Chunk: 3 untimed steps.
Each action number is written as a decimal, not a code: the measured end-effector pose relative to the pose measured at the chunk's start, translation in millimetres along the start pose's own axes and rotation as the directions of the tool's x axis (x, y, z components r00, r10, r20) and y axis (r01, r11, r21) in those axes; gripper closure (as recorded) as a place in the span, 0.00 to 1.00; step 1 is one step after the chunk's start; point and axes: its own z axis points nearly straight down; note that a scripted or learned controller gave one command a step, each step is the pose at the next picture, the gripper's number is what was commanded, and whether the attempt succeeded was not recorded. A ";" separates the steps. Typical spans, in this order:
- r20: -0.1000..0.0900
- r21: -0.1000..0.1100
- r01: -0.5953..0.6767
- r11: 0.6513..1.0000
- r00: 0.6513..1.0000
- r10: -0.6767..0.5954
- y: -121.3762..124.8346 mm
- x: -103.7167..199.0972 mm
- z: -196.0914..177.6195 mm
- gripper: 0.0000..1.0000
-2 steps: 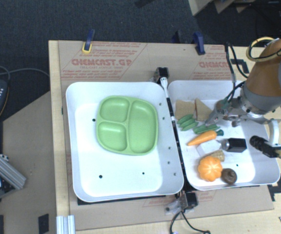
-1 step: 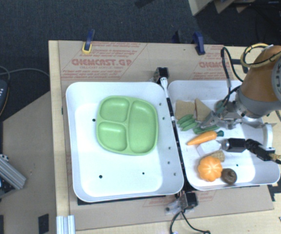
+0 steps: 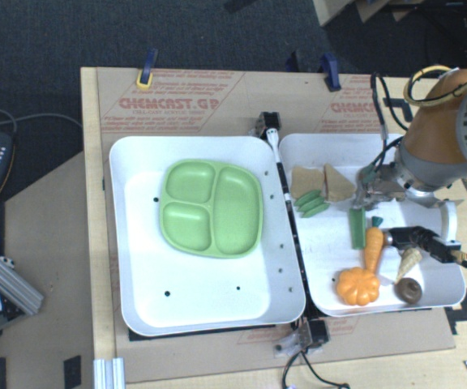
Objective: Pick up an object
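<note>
Tabletop [image 3: 217, 96] of light cardboard-faced board carries two shallow white plastic bins side by side. Nearest the camera, at the front of the right bin [image 3: 323, 294], lie a small orange plastic pumpkin [image 3: 357, 287] with ribbed sides and, just beside it, a tan cone-shaped piece with a dark open end [image 3: 409, 279]. An orange plastic carrot [image 3: 373, 249] stands just behind the pumpkin, with a narrow green stick-like piece [image 3: 355, 227] beside it. Further back are a green pea-pod shape [image 3: 311, 204] and flat tan bread-like slices [image 3: 323, 181].

Left bin [image 3: 136, 290] holds a pale green, smooth, three-compartment plastic plate [image 3: 212, 209].

Claw [image 3: 370, 194] sits low over the right bin, near the top of the green stick; whether it is apart or together cannot be told, and no object is visibly between its fingers. Judgement: the pick is not yet done; closing on an object and lifting it remain. Candidate objects all rest in the right bin.
</note>
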 end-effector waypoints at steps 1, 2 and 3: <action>0.002 0.004 0.001 1.000 1.000 -0.001 -1.6 4.4 -44.9 1.00; 0.003 0.001 0.001 1.000 1.000 -0.001 1.1 -0.5 -108.9 1.00; 0.001 0.005 0.001 1.000 1.000 -0.001 2.3 -0.8 -127.3 1.00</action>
